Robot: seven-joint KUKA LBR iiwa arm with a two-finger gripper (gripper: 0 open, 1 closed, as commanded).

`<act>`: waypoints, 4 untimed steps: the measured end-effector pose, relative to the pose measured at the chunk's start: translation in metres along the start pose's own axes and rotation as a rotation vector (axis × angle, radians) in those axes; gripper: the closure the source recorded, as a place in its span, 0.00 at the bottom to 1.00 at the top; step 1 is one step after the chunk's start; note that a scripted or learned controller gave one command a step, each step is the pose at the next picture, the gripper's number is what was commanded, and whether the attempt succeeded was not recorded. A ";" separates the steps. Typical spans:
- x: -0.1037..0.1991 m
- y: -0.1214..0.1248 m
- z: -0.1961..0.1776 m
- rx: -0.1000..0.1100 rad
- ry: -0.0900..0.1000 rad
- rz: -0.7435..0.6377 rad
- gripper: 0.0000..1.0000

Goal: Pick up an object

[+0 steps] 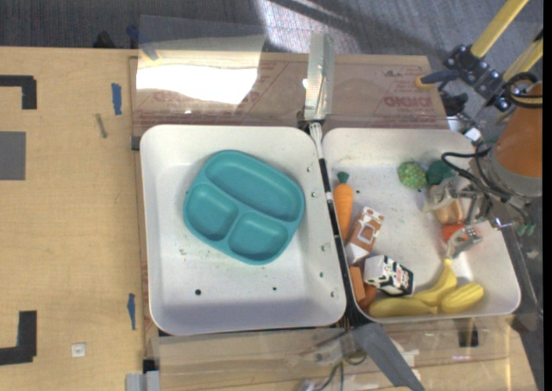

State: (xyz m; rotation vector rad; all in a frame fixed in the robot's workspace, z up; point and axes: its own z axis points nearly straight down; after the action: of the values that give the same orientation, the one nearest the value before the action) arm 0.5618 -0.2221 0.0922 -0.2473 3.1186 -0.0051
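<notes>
The right bin (504,294) holds a loose jumble of toy foods. A carrot (343,206) — orange with a green top — lies lengthwise against the bin's left wall, tip pointing near. Just right of it sits a small orange-and-white box (368,229), tilted. Nearer, a black-and-white carton (388,274) rests on its side beside a second orange piece (359,283). Yellow bananas (435,295) stretch along the near wall. A green broccoli floret (412,175) lies toward the far side, close to a teal item (439,171). In the left bin (164,294) rests a teal divided plate (244,205), flat, with three compartments.
</notes>
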 end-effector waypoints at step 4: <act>-0.019 -0.005 0.004 -0.003 0.004 -0.612 1.00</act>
State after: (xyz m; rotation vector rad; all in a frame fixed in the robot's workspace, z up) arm 0.5810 -0.2245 0.0886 -1.1777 2.9045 -0.0067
